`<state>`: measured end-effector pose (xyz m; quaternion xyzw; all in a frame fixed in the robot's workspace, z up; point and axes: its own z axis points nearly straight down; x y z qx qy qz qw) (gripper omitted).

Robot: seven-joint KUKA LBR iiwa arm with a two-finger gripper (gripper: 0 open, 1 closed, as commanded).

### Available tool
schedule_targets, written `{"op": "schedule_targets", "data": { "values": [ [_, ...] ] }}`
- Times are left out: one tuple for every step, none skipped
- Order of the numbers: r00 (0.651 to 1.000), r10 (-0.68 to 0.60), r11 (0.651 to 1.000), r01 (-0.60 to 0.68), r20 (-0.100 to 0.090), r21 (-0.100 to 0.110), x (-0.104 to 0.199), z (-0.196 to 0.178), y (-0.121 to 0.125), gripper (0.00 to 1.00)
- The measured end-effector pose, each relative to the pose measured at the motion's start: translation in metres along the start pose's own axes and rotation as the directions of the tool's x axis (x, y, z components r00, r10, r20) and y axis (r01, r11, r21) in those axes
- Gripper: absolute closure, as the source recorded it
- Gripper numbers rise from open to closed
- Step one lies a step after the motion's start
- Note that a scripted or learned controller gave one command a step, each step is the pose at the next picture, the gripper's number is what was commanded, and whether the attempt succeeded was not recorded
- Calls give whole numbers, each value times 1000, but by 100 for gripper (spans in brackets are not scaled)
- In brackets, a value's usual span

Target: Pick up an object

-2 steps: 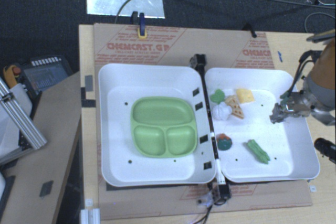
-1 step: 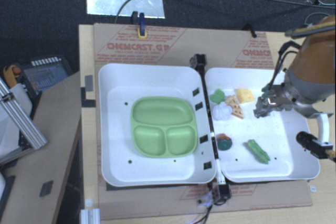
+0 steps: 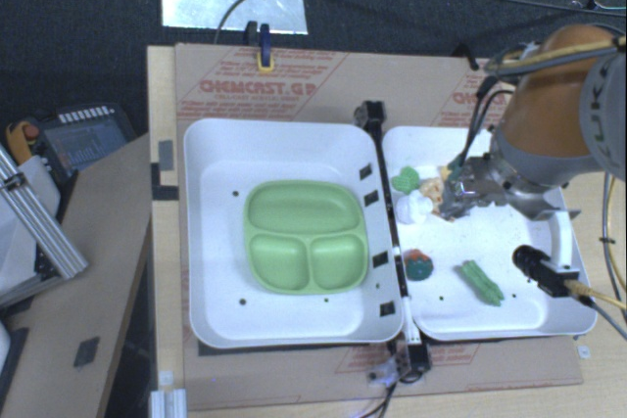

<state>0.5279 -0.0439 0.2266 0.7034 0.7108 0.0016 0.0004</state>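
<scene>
Objects for picking lie in the right bin (image 3: 549,308) — four that I can count: one green leafy piece (image 3: 405,179) at about eleven o'clock, one white lump (image 3: 415,208) just below it, one round red-and-teal piece (image 3: 418,264) at seven o'clock, and one long green pod (image 3: 482,280) near five o'clock. The pod's long axis runs from ten o'clock to four o'clock. Two bins sit side by side on the desk (image 3: 225,83); the left bin (image 3: 211,210) carries one green three-compartment tray (image 3: 304,235). The jaws (image 3: 453,204) hang low beside the white lump — I cannot tell how far apart they stand or whether they grip anything.
</scene>
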Motion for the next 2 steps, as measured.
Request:
{"op": "schedule_targets", "data": {
  "values": [
    [1000, 0, 1000, 0, -1, -1, 56, -9, 16, 100],
    [1000, 1, 1000, -1, 0, 0, 101, -13, 31, 100]
  ]
}}
